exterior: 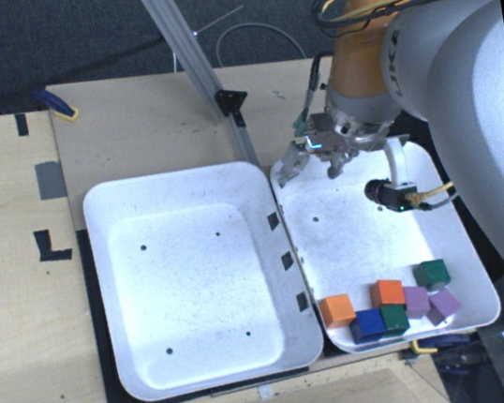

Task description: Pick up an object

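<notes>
While the gripper (311,164) hangs over the far end of the right bin (351,227), its two fingers spread apart with nothing between them, the blocks lie well apart from it at the near end — an orange block (337,309), a blue block (368,323), a green block (430,273) and purple blocks (429,301) among them. Just beside, the left bin (189,282) touches the right one.

The gripper (315,165) hangs open over the far end of the right bin (351,227), holding nothing. Well below it, at the near end, coloured blocks (389,305) cluster together.
</notes>
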{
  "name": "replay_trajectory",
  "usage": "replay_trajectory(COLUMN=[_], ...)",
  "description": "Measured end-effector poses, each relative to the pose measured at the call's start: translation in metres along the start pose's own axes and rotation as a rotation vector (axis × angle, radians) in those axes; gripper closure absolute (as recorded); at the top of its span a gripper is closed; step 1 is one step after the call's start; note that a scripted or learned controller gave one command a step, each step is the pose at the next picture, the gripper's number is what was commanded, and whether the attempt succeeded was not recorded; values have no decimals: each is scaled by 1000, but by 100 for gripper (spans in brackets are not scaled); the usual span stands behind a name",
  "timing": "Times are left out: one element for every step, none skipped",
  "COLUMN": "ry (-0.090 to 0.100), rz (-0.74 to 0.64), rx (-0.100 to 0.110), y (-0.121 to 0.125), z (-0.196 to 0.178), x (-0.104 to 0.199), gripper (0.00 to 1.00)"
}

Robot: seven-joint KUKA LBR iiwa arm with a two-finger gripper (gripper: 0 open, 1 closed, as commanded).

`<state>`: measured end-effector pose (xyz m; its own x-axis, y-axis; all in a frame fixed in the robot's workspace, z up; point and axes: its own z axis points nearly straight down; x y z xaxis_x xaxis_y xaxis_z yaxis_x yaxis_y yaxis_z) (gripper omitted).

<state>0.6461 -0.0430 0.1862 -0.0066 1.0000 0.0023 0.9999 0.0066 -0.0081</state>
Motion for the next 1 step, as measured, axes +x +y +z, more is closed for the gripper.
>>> replay_trajectory(ry=[-5], rz=[11], rx=[-8], y=[-23], z=[-31], x=[-66], gripper=[0])
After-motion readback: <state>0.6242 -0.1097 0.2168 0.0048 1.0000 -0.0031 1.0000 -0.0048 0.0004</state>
